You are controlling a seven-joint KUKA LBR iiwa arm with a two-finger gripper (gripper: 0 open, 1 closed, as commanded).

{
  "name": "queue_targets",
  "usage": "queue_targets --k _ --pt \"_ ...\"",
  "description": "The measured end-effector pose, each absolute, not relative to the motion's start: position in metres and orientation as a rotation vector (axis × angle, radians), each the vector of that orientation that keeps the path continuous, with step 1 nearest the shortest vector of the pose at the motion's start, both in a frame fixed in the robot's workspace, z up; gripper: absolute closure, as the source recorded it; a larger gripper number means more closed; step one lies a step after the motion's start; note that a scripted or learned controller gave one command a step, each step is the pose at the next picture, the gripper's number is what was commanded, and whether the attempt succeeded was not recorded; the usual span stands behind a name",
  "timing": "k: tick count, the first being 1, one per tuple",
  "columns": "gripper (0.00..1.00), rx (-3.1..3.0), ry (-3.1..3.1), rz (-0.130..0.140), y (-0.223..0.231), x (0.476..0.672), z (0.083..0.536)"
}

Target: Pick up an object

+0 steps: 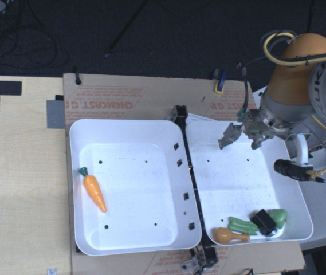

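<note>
Two shallow white bins side by side on cardboard-covered bench: left bin [88, 136], right bin [300, 225], parted by a black divider strip [188, 179]. Grey arm with orange band [297, 67] reaching in from right, gripper [244, 137] over far edge of right bin, fingers spread apart, nothing between them. Orange carrot [95, 192] at left side of left bin; clustered in near right corner of right bin, green vegetable [243, 226], black block [264, 222], green leafy piece [278, 215], orange-brown gourd-like piece [229, 235].
</note>
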State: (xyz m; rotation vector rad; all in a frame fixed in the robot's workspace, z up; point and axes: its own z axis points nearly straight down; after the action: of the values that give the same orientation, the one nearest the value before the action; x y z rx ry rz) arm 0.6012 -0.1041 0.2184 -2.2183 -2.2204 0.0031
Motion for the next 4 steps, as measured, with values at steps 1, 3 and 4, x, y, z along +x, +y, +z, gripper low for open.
queue_targets --k 1,3,4 --pt "0.00 -2.221 -2.235 -0.013 -0.062 0.644 0.335" --pt "1.00 -2.213 -2.227 0.009 0.013 0.644 0.465" --pt "1.00 -2.209 -2.222 0.011 0.082 0.643 0.392"
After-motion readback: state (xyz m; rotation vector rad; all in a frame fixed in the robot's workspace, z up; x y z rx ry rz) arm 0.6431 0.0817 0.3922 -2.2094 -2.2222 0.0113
